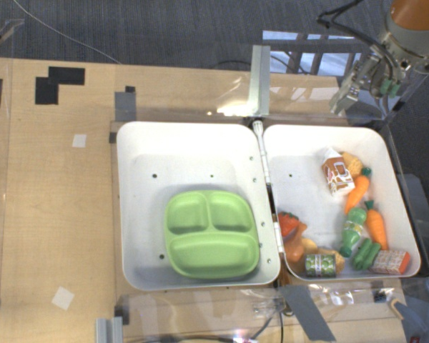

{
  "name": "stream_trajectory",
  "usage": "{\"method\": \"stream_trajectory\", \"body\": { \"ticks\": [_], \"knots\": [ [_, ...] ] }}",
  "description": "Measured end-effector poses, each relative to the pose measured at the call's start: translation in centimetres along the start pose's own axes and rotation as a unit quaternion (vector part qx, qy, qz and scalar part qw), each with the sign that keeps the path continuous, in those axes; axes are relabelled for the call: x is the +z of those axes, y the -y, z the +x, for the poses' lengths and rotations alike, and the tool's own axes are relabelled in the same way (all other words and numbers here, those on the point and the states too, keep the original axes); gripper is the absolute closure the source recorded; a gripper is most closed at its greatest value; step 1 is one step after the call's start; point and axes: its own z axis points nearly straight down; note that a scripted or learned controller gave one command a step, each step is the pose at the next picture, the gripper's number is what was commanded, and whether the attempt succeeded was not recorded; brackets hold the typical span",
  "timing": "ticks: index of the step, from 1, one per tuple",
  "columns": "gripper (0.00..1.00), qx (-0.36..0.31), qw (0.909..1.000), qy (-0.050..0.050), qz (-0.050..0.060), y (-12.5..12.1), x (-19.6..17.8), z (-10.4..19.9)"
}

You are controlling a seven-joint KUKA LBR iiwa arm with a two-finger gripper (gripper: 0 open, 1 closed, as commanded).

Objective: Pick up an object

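My gripper [365, 91] hangs at the top right, beyond the far rim of the right bin [300, 148], under the orange band of the arm. Its fingers stand apart with nothing between them. The right bin holds toy food: an orange and white carton [337, 174], two carrots [357, 193] [376, 227], a green bottle [353, 232], a green can [319, 264], a red box [390, 261] and a red vegetable [289, 225]. All of these lie well below and in front of the gripper.
The left bin [143, 163] holds a green divided plate [211, 233]. A metal divider [266, 184] runs between the two bins. A metal post [260, 84] and a frame stand behind the bins near the gripper. Bare wooden bench lies to the left.
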Motion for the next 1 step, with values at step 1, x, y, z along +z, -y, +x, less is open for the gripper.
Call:
{"method": "stream_trajectory", "body": {
  "ticks": [1],
  "knots": [
    [1.0, 0.036, 0.9994, -0.001, 0.0, -2.79, -1.5, 0.39]
  ]
}}
